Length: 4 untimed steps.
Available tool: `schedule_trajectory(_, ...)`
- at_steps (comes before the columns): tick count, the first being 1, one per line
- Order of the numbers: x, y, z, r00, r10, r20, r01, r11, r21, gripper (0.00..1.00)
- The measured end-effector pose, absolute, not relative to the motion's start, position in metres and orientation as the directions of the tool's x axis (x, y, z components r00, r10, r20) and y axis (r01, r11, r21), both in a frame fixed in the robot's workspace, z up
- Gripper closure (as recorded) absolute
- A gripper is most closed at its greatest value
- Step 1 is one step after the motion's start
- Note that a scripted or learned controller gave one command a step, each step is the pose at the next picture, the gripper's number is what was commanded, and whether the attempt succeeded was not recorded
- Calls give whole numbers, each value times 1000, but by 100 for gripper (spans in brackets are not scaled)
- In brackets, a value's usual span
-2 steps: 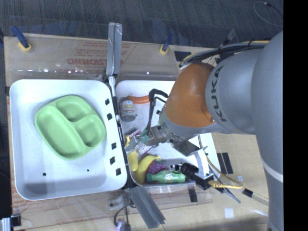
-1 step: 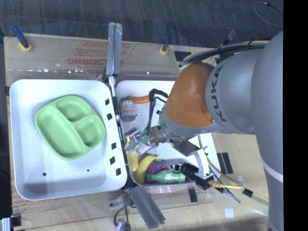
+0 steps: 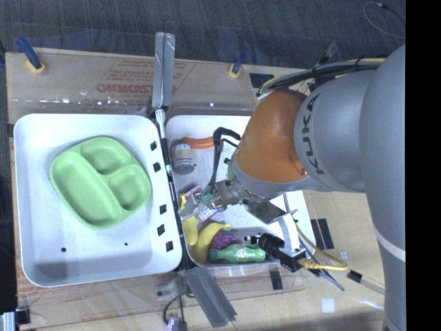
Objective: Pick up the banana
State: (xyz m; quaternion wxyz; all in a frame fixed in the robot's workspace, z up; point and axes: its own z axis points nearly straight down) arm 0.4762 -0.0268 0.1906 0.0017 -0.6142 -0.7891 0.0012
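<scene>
The hand (image 3: 207,202) was seen low in the right bin (image 3: 207,126); its grip could not be told. The banana (image 3: 200,236) was found just below it, crowded against the bin's near edge.

Glossy plastic banana (image 3: 196,234); matt green plate (image 3: 100,180); smooth white bins (image 3: 41,254).

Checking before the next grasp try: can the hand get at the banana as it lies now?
Probably yes, but tight. The hand is just above the banana, whose upper side is bare. Purple grapes and a green bottle press against its right side, and the bin wall hems its left.
</scene>
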Motion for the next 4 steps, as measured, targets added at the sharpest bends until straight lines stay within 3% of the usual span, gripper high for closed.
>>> schedule_trajectory(4, 476, -27, 191, -245, 969, 1, 969, 245, -4, 0)
